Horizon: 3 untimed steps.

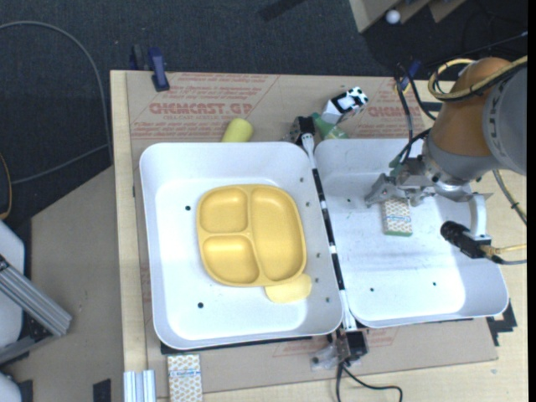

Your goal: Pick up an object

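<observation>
Plate [251, 233] fills left bin [163, 249]; sponge [398, 218] occupies right bin [469, 296].

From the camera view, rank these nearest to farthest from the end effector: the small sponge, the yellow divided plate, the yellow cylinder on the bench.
1. small sponge: right bin, directly under the end effector.
2. yellow divided plate: left bin, middle.
3. yellow cylinder: on the bench behind the left bin.
</observation>
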Available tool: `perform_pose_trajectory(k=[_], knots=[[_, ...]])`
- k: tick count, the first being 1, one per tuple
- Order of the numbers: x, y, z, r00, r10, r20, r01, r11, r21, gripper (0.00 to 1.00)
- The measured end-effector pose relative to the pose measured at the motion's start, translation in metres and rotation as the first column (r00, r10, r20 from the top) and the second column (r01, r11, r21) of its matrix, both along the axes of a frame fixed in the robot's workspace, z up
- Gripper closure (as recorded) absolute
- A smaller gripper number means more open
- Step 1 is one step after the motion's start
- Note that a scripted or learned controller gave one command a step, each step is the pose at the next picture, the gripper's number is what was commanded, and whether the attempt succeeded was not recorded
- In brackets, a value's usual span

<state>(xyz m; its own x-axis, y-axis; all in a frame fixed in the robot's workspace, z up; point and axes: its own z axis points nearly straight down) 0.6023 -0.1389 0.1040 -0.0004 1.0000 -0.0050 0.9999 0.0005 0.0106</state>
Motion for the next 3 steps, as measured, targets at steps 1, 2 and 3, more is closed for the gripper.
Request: perform_pose_trajectory(k=[1, 2, 3], knots=[[-0.030, -0.004, -0.020, 1.000, -0.001, -0.014, 0.001, 1.000, 0.006, 0.00], [-0.029, -0.004, -0.010, 1.000, -0.001, -0.011, 0.001, 1.000, 0.006, 1.00], [-0.016, 0.065, 0.081, 1.000, 0.002, -0.009, -0.001, 1.000, 0.006, 1.00]])
